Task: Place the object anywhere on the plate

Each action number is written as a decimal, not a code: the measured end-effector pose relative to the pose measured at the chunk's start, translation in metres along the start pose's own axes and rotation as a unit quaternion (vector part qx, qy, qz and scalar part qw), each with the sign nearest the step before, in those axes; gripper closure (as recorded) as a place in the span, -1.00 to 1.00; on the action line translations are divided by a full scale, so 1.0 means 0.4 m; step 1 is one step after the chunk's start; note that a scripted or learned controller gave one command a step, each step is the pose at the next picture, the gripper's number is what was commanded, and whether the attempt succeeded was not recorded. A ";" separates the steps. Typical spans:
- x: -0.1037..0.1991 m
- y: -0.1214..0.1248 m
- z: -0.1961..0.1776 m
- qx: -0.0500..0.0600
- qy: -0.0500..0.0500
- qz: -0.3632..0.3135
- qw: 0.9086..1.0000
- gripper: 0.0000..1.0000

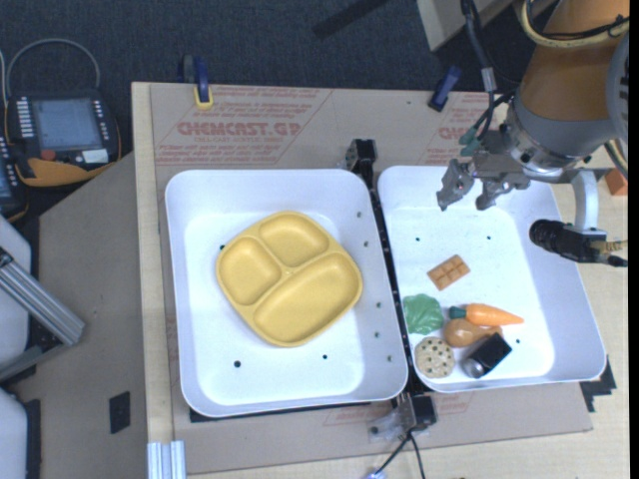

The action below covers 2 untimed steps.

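From the camera above the desk, my gripper [470,195] hangs over the far part of the right bin [569,367], its two fingers spread apart with nothing between them. The toy food lies in that bin, well apart from me: a small brown waffle piece [448,270] near the middle, then a cluster at the near left corner with a green leafy piece [422,313], an orange carrot [486,315], a round cookie [433,356] and a black block [487,354]. The yellow divided plate [289,278] sits in the left bin [190,267].
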State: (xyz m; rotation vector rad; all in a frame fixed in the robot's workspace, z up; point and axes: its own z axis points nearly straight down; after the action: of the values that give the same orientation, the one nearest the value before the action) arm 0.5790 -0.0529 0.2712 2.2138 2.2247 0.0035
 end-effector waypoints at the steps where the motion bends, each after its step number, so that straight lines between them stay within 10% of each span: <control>1: 0.158 0.017 0.028 0.003 0.001 -0.001 1.000 1.00; 2: 0.275 0.037 0.072 0.003 0.000 0.001 1.000 1.00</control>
State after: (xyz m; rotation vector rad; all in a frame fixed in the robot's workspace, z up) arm 0.5934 0.0573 0.2423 2.2190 2.2271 -0.0030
